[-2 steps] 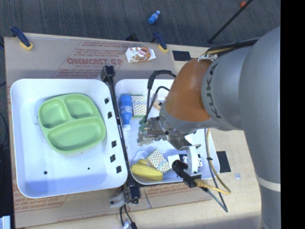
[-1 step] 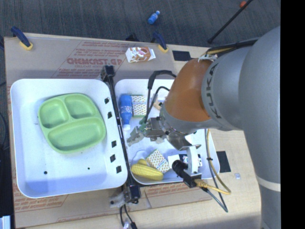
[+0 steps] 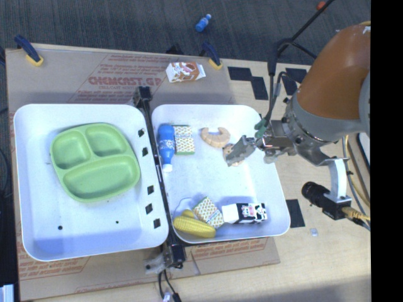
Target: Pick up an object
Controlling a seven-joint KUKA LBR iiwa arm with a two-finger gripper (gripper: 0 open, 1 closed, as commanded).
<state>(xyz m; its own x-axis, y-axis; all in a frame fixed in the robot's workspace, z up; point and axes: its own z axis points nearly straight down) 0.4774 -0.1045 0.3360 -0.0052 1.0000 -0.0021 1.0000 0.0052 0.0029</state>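
The gripper (image 3: pixel 238 151) hung mid-frame over the right bin (image 3: pixel 267 187), probably lining up on the croissant (image 3: pixel 216 136) just left of it. Couldn't tell if it was clenched or released.

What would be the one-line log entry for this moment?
arm: over right bin | gripper: above bin floor, near croissant | held: unclear | bottle, corn: in right bin | green tray: in left bin

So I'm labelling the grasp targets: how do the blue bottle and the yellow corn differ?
The blue bottle is slim and lies along the right bin's left wall, white cap toward the camera. The yellow corn is stubbier and lies crosswise at the near edge. Both lie flat.
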